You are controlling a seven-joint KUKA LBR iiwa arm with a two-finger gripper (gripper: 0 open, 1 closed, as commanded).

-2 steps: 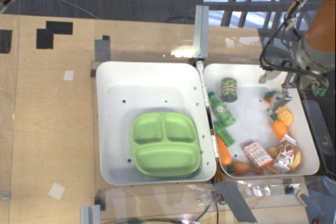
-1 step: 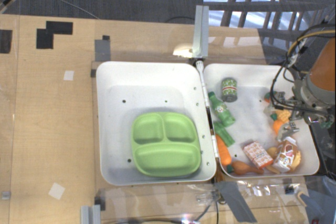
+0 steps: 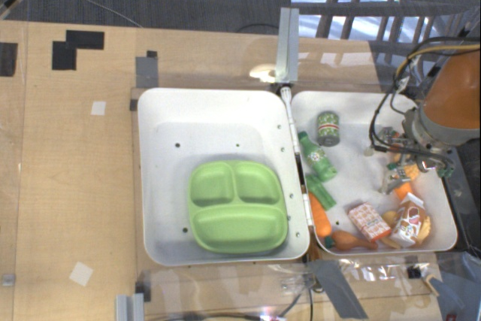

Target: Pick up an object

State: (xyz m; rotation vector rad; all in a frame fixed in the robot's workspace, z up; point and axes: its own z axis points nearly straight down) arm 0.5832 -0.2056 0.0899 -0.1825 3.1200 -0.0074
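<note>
- Gripper (image 3: pixel 402 175): low over the right bin (image 3: pixel 361 105), right of frame; hold or gap could not be told.
- Objects: can (image 3: pixel 328 127), green bottle (image 3: pixel 315 156), carton (image 3: pixel 368 221), clustered lower right.
- Advice: choose the isolated can; descend vertically.

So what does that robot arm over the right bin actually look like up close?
A rounded arm with a broad orange band, entering from the right. Black and yellowish cables loop around its wrist. Below sits a dark metal pincer with small wires and fittings on it; finer detail is too small to make out.
</note>
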